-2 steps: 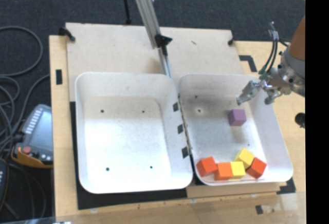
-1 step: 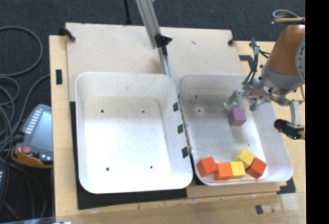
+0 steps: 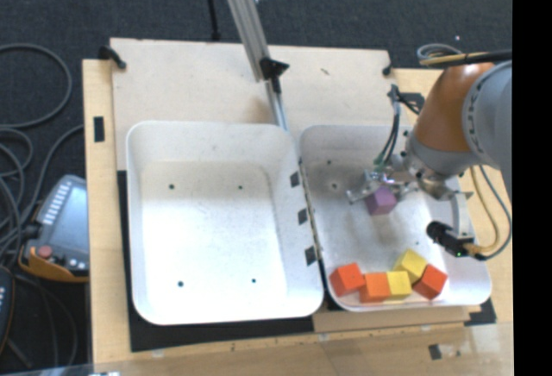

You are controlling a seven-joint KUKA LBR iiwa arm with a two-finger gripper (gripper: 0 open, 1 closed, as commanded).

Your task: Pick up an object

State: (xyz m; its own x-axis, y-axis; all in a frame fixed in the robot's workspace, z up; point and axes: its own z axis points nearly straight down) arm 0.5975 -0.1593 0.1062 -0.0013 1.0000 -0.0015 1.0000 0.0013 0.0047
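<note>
Nearest the camera, along the near wall of the right bin: a huddle of blocks, orange, orange, yellow, red-orange, with a second yellow block just behind them, all touching or nearly so. Beside it, the left bin, bare but for a few dark specks on its floor. Grey arm with orange band reaching in from the right, over the far half of the right bin. Gripper down at a purple block in the middle of that bin, well apart from the huddle; fingers seemingly set about the block's top, though whether closed on it, or merely touching, cannot tell from this slant. Block apparently at or near the floor, so pick judged under way, not done: grip to be confirmed, lift to come. Grasp perhaps shallow, slip possible
</note>
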